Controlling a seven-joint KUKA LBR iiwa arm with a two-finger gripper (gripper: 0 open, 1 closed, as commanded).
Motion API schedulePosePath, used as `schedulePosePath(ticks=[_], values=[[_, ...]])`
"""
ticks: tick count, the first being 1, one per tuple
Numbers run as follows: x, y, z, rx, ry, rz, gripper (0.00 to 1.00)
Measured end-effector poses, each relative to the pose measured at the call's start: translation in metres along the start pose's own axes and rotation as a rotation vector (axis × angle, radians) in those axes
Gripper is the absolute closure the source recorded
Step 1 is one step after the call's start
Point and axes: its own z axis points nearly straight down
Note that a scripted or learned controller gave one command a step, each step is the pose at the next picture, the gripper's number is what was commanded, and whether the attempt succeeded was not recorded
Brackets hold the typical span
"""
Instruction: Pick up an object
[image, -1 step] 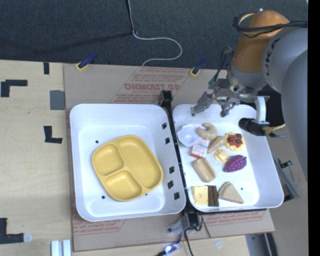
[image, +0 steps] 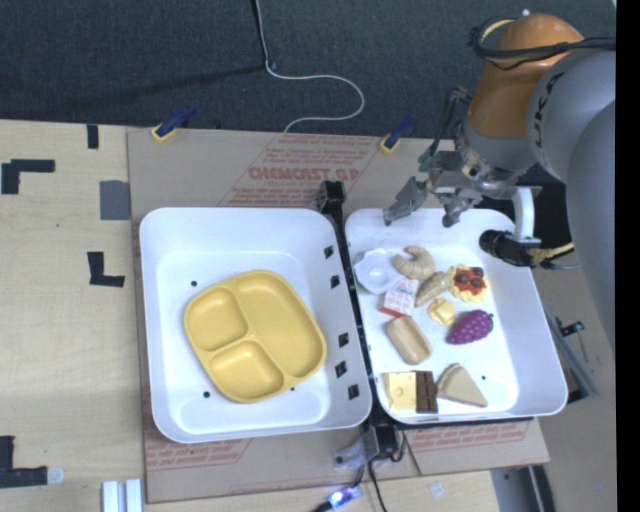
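Camera view from above shows me both white bins side by side on the cardboard-covered bench. On my screen the gripper (image: 430, 207) hangs over the far rim of the right bin (image: 528, 330), its two dark fingers spread apart with nothing between them. One fingertip sits near the bin's far left corner, the other further right along the same rim. The grey arm with its orange band (image: 515, 75) comes in from the right edge.

I see the candidate objects all clustered in the right bin. A purple bunch of grapes (image: 469, 326), knobbly and glossy, lies toward the right side. Just above it sits a small red and yellow toy food piece (image: 468, 282), and beside that a little yellow cube (image: 442, 311). A tan, lumpy croissant-like piece (image: 416, 263) lies near the middle, touching a pale beige piece angled below it. A small red and white packet (image: 401, 297) rests just left of these, and a clear round cup or lid (image: 373, 270) sits further left near the bin's wall. A tan bread roll (image: 408, 339) lies tilted below the packet. Along the near edge I make out a yellow and dark brown block (image: 411, 391) and a tan wedge (image: 461, 386) side by side.

The left bin (image: 165, 300) holds a yellow divided plate (image: 253, 334) with three compartments, lying flat and turned at an angle.

None of the objects touches the gripper; all lie nearer the camera than it.
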Motion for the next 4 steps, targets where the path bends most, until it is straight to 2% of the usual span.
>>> schedulePosePath(ticks=[1,2,3,4], values=[[0.002,0.003,0.064,0.006,0.0,-0.001,0.0],[0.001,0.002,0.109,0.005,-0.001,0.0,0.0],[0.002,0.002,0.13,-0.002,-0.002,-0.001,0.0],[0.002,0.003,0.119,-0.002,-0.002,-0.002,1.0]])
